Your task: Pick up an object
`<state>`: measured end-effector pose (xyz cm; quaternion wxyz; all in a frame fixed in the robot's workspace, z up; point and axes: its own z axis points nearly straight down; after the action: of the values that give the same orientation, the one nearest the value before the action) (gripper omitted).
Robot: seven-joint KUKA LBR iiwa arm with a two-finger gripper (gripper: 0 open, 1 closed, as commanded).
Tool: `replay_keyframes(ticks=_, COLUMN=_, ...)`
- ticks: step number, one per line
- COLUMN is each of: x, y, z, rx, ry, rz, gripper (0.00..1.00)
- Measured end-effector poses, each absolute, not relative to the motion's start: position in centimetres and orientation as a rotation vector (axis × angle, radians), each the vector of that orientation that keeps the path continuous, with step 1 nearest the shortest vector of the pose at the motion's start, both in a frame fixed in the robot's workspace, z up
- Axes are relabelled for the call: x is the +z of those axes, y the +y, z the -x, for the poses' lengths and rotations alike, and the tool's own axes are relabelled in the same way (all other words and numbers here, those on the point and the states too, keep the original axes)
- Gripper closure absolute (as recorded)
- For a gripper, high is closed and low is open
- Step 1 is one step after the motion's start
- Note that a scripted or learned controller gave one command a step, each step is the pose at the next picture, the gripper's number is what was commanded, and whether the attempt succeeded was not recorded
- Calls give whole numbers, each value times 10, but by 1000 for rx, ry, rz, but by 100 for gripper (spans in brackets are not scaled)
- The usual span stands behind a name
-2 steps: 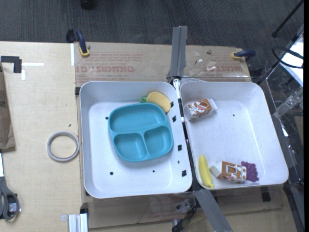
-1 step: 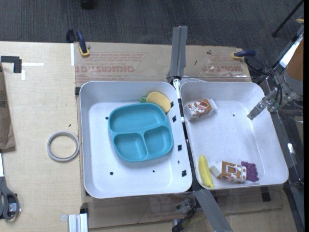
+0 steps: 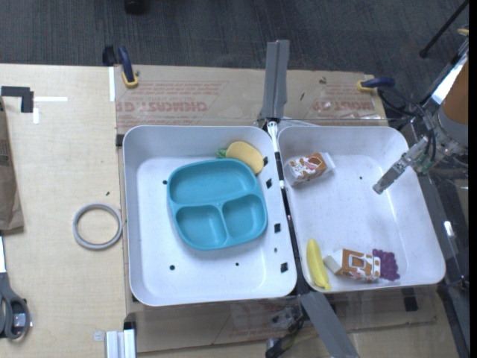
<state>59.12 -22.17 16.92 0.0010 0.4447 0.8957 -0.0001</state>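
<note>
pincer (image 3: 381, 185) over right white bin (image 3: 417, 222), grip state unclear | nearest: small carton (image 3: 307, 168) | risk: descent lands on bare floor, closing on nothing

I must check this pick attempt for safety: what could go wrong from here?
1. The gripper hangs near the right bin's far wall; a descent there may grasp nothing.
2. The banana, carton and purple grapes lie close together, so a grasp there may catch two things or push them apart.
</note>
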Motion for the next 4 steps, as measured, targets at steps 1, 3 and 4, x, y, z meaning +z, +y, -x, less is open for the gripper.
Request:
replay_keyframes(ticks=1, x=229, y=-222, z=-518, rx=0, ry=2924, rz=-1147, gripper=0)
replay_keyframes(ticks=3, x=100, y=-224, z=-484, rx=2, ry=2819, rz=-1342, gripper=0)
replay_keyframes(ticks=4, x=92, y=-221, z=-532, rx=0, ry=2780, rz=-1457, gripper=0)
